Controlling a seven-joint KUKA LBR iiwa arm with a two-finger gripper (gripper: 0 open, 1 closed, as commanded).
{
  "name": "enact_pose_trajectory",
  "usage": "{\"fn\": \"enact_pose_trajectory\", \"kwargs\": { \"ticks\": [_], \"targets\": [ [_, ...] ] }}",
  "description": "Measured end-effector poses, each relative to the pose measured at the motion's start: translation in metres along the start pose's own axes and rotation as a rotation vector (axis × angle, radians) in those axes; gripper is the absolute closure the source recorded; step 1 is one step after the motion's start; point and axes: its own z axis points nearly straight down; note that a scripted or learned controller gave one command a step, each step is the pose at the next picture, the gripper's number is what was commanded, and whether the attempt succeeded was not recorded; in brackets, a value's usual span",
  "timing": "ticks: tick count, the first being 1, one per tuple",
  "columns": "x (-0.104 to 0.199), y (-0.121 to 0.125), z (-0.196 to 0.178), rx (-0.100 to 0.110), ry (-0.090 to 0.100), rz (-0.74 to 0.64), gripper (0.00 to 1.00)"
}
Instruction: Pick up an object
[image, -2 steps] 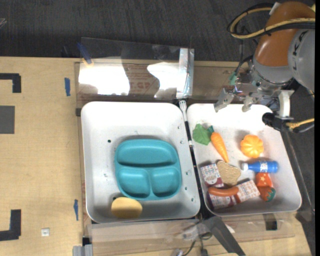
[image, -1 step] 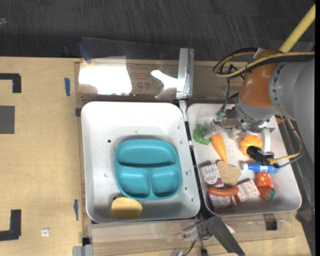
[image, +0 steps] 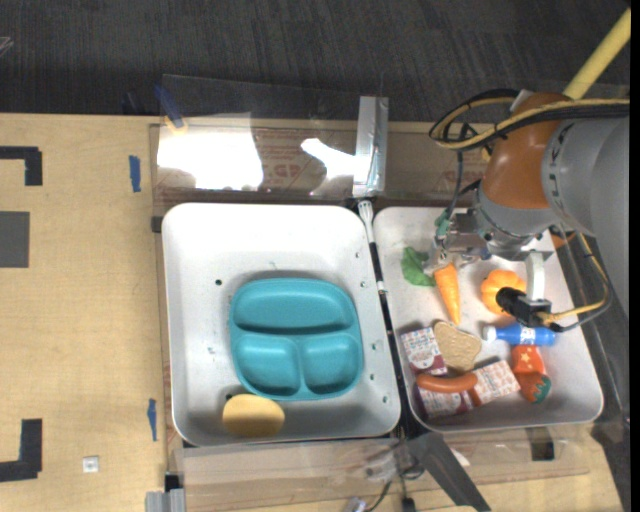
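Observation:
My gripper (image: 452, 243) hangs over the back of the right bin (image: 585, 400), right at the top end of an orange carrot (image: 450, 292) that points toward the front. A green leafy piece (image: 416, 265) lies just left of the carrot. An orange-yellow fruit (image: 498, 288) sits to the gripper's right, partly behind a black part of the arm. Nearer the front lie a blue tube (image: 522, 336), a red pepper-like toy (image: 531, 378), a sausage (image: 447, 381), a round tan cracker (image: 459, 346) and two red-and-white packets (image: 422, 347).
The left bin (image: 190, 300) holds a teal divided plate (image: 296, 335) and a yellow lemon-like piece (image: 252, 412) at its front. A metal divider (image: 370, 150) stands behind the bins. Cables loop above the arm's wrist (image: 520, 170).

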Motion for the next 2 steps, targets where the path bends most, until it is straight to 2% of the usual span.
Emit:
{"fn": "enact_pose_trajectory", "kwargs": {
  "ticks": [1,2],
  "targets": [
    [0.01,0.016,-0.084,0.002,-0.002,0.129,1.0],
    [0.016,-0.006,-0.081,0.01,-0.001,0.033,1.0]
  ]
}}
